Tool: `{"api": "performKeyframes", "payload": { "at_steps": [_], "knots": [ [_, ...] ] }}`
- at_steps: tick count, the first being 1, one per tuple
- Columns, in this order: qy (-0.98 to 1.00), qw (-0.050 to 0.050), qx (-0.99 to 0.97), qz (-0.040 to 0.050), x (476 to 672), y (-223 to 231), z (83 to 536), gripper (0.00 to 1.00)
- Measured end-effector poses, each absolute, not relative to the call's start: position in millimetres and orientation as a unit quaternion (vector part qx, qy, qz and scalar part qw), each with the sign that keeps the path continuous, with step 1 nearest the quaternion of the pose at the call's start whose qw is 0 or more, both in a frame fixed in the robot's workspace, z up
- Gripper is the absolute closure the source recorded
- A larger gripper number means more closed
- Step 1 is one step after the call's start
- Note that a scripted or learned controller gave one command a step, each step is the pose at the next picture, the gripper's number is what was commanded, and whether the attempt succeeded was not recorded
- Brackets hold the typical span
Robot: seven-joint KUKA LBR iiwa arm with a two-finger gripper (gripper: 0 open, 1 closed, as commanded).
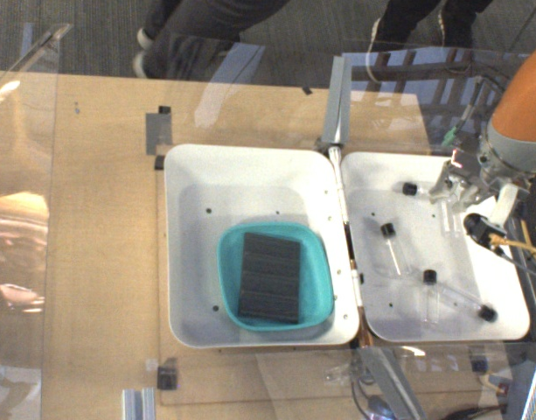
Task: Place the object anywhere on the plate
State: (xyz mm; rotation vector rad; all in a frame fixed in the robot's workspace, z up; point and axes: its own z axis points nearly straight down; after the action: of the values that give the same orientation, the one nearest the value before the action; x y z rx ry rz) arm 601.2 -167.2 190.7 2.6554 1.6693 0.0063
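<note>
A wooden bench (pixel 93 322) is seen from above, bearing two white bins side by side. The left bin (pixel 182 261) takes up the middle of the frame and the right bin (pixel 381 309) the right of it. The grey arm (pixel 517 147) enters at the upper right edge, over the far corner of the right bin.

A teal plate (pixel 318 261) is set in the lower half of the left bin, and the dark ribbed block (pixel 270 276) lies flat on it, well inside the rim. Its long axis runs nearly top to bottom of the frame, leaning slightly. By this view the block is judged to be already placed.

The gripper (pixel 467 192) hangs over the upper right of the right bin. Whether it is spread or pressed together cannot be told, and nothing is seen held in it. The block lies to its left and lower in the frame — across the wall between the bins, well apart.

Small clear vials with black caps (pixel 387 230) are scattered in the right bin — the nearest things to the gripper.
</note>
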Motion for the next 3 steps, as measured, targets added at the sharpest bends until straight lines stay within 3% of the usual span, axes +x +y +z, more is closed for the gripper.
{"api": "performKeyframes", "payload": {
  "at_steps": [1,2,3],
  "knots": [
    [0.561,0.001,0.828,0.0016,518.8,-119.3,125.3,1.00],
    [0.582,0.001,0.813,0.0025,497.7,-21.6,185.1,1.00],
    [0.660,0.001,0.751,0.0014,497.3,52.1,197.2,1.00]
  ]
}}
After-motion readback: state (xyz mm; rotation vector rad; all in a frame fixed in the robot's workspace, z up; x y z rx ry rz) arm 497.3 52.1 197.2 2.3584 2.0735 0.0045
